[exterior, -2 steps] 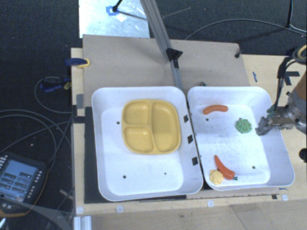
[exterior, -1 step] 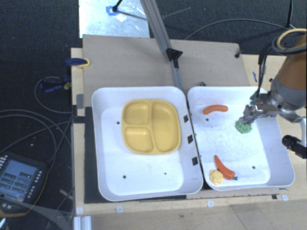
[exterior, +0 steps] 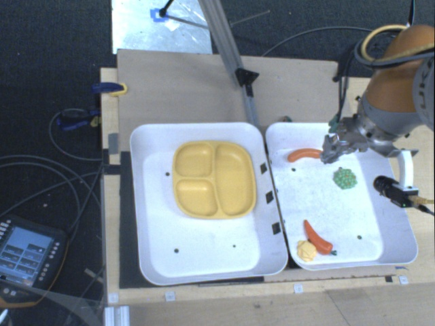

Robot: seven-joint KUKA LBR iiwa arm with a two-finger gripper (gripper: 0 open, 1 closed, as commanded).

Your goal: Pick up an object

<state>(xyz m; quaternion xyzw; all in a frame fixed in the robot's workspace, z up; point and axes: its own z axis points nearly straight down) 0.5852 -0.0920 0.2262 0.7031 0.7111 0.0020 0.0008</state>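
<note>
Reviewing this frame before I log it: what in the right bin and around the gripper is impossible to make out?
- Gripper: too small and dark in the camera view to tell its finger state.
- Orange sausage: its right end meets the gripper; contact or grasp unclear.
- Yellow item beside the carrot: too small to identify.
- Arm: cut off by the right edge.
</note>
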